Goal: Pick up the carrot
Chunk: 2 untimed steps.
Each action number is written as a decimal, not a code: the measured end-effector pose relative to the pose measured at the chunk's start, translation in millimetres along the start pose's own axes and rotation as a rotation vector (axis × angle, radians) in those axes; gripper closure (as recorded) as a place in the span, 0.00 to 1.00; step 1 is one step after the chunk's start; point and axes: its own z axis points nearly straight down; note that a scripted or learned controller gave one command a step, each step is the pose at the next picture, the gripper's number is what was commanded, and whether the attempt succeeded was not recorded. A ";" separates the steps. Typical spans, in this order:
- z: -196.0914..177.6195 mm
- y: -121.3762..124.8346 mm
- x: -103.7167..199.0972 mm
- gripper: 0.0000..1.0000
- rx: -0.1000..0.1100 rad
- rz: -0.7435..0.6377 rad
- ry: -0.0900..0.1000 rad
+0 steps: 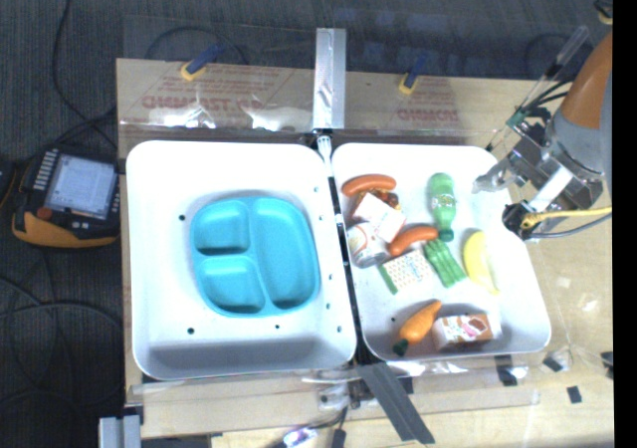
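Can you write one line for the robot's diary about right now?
stage: before pick | gripper: above right bin's right edge, holding nothing | carrot: right bin, front, beside juice box | left bin: blue tray

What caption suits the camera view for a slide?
Arm's gripper at the right bin's edge; carrot lies beside a juice carton.
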 end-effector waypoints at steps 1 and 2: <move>99.4 -35.5 1.6 0.00 0.003 -0.181 0.002; 97.4 -78.4 -29.0 0.00 0.004 -0.181 0.002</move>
